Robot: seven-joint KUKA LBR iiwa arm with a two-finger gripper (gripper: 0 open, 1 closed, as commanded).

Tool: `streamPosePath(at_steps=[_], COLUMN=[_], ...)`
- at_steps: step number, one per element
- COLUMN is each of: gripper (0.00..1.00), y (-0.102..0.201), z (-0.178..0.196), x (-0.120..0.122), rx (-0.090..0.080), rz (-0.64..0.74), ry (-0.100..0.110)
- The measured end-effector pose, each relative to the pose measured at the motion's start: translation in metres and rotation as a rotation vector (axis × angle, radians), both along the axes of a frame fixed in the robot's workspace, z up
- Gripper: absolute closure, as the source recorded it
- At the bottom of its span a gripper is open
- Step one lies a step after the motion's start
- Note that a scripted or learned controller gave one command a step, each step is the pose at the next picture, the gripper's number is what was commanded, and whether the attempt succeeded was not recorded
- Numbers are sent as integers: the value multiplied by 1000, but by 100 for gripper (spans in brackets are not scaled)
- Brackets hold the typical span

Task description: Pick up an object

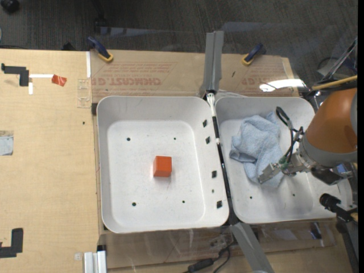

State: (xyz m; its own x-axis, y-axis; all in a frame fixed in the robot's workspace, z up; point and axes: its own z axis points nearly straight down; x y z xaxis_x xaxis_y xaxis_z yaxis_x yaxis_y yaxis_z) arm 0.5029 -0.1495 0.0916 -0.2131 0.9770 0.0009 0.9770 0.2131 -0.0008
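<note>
Over the right bin [250, 212] I have the gripper [272, 174] low, its tip down at the lower right edge of the pale blue cloth [257, 144]. From this slanted view I cannot tell how its tip stands, or whether any cloth is caught in it; the grey metal end touches or overlaps the fabric's fringe, and that is as much as I can read. The arm's orange band [336, 121] sits just right of the cloth, which fits a reach from that side, angled down toward the nearest edge of the fabric.

I judge the cloth to be the thing in hand for this pick, since the tool is at it. It lies crumpled in the upper middle of the right bin, bunched into soft folds with a raised ridge running down toward the gripper and a flatter flap spreading toward the divider [215, 135] between the bins. It looks like a light terry or microfibre rag, limp, with no firm edge; I expect it to drape and slip rather than lift cleanly.

Left of the cloth, across the divider, a small orange-red cube [162, 166] rests near the centre of the left bin [114, 209], well apart from the gripper and square to the bin floor. Beyond the bins, behind the cloth, cardboard [142, 73] is held by blue-and-yellow clamps [101, 49].
</note>
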Motion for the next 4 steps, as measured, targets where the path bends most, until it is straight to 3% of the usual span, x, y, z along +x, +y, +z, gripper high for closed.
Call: streamPosePath(at_steps=[1,2,3,4], gripper=[100,100,100,100], y=[-1,56,99,131], z=[9,117,164,125], x=[0,38,23,42], rx=[1,-3,-5,-7], rz=[-3,-402,-942,-1361], ry=[1,2,3,4])
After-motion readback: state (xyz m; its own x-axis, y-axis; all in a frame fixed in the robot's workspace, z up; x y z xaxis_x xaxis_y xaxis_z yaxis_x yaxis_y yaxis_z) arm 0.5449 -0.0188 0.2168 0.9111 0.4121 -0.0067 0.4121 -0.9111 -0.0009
